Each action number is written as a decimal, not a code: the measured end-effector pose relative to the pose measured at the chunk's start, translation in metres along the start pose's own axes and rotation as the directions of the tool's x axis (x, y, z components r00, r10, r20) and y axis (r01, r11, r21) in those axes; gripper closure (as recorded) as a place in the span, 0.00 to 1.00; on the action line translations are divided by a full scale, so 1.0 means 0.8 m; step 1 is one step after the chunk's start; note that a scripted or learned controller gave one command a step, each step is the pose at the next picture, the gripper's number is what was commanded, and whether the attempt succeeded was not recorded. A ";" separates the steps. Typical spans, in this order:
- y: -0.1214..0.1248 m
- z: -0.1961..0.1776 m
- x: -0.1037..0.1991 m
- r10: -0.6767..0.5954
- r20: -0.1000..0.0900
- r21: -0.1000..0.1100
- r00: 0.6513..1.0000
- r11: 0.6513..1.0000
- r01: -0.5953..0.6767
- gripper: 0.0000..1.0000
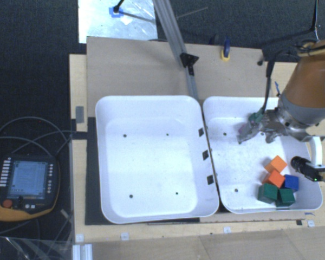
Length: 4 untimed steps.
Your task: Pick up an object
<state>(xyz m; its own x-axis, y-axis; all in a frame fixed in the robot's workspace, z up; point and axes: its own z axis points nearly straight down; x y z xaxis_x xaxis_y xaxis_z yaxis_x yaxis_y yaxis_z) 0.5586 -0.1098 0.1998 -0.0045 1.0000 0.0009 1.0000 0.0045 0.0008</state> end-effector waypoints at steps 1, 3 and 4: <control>0.000 0.000 0.000 0.001 0.000 -0.001 1.000 1.000 -0.001 0.00; -0.014 0.131 0.005 0.002 0.000 0.006 1.000 1.000 -0.002 0.00; -0.014 0.137 0.005 0.002 0.000 0.001 1.000 1.000 -0.002 0.00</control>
<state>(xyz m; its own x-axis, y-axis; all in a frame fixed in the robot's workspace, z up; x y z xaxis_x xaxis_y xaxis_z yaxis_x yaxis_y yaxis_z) 0.5476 -0.1057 0.0903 -0.0024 1.0000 0.0004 1.0000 0.0024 -0.0002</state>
